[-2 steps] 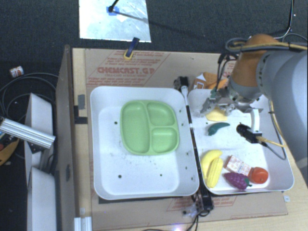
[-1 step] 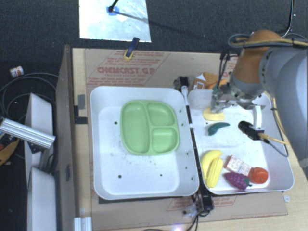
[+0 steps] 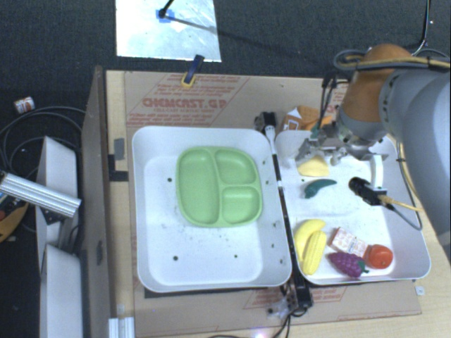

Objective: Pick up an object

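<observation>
While the pincer hung low over the far end of the right bin, where I cannot tell its state, a yellow toy lay just beneath it, beside a teal piece.

Two bins sit side by side. The left bin holds a divided plate. The right bin holds toy food (a banana, grapes, a tomato) near its front.
</observation>
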Action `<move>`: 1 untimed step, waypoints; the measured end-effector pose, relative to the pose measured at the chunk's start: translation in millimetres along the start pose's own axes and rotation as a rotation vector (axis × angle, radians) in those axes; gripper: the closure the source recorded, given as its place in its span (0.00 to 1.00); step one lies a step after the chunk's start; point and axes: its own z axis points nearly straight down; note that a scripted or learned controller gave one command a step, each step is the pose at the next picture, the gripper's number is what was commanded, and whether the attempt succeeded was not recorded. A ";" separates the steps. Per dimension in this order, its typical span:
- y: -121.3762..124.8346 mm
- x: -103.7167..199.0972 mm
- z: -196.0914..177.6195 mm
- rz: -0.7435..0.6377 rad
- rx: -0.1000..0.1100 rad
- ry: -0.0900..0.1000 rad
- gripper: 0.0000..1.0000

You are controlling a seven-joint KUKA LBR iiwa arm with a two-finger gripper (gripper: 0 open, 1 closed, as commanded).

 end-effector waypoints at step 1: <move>-10.5 -1.5 13.7 0.005 0.008 -0.001 0.00</move>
